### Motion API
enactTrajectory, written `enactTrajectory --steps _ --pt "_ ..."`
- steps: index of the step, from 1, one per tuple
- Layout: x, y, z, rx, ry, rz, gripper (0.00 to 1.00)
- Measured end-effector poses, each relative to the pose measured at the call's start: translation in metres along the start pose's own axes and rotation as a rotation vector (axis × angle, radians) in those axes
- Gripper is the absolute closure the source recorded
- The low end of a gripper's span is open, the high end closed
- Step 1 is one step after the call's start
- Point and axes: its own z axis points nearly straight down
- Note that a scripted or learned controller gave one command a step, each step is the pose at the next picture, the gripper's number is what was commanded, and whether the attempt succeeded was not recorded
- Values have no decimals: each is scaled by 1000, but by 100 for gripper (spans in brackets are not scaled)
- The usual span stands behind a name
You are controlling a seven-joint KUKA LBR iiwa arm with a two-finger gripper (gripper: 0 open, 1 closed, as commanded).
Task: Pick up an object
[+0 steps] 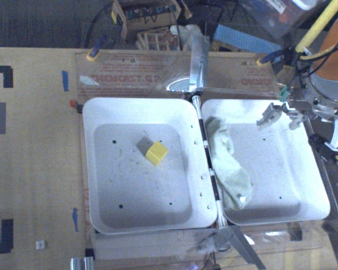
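my gripper [279,116] hangs over right bin [304,201] w/ jaws apart, nothing held; limp sock [228,167] hugs the wall, so i could snag just fabric & drop it.

The arm [329,49] is reaching in from the right edge, its orange band showing above the grey wrist. The gripper [280,116] is hanging low at the wrist's end, pointing left.

Bright, even light; slightly soft.
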Motion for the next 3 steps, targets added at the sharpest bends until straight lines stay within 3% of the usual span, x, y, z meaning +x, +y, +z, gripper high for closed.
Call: enactTrajectory --steps 1,2,3 --pt "-29 -48 163 -9 -2 114 0" --pt "-27 -94 163 -6 2 518 0" --pt "-27 -92 152 -12 2 520 100"
